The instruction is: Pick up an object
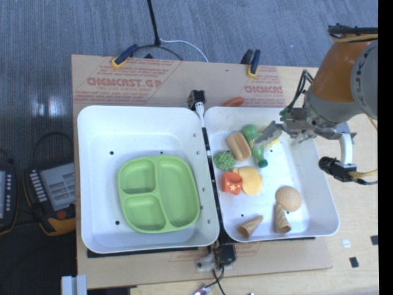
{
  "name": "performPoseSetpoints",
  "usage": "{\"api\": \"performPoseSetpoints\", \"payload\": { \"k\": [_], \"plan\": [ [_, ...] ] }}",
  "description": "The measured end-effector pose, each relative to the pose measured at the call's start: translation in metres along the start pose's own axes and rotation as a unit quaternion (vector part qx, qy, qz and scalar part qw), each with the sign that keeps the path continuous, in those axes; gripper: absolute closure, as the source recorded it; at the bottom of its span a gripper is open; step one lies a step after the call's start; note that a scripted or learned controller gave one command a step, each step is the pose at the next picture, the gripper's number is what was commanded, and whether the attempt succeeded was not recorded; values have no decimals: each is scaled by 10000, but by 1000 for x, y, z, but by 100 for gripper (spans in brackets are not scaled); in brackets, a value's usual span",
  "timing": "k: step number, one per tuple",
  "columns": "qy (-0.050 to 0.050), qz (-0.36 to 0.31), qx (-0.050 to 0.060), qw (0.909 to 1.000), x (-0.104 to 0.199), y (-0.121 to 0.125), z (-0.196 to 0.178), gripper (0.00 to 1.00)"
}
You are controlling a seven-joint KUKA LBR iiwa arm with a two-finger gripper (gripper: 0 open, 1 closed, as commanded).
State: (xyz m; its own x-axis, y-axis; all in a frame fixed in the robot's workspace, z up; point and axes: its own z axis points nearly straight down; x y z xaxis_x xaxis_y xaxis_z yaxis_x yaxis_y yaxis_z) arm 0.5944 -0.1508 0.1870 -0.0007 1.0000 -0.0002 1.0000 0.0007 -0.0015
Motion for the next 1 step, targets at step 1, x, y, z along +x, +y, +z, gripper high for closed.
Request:
{"api": "performPoseSetpoints", "payload": {
  "k": [1],
  "plan": [
    [-12,-1606,-30,9870,13,4,95,0]
  ]
}}
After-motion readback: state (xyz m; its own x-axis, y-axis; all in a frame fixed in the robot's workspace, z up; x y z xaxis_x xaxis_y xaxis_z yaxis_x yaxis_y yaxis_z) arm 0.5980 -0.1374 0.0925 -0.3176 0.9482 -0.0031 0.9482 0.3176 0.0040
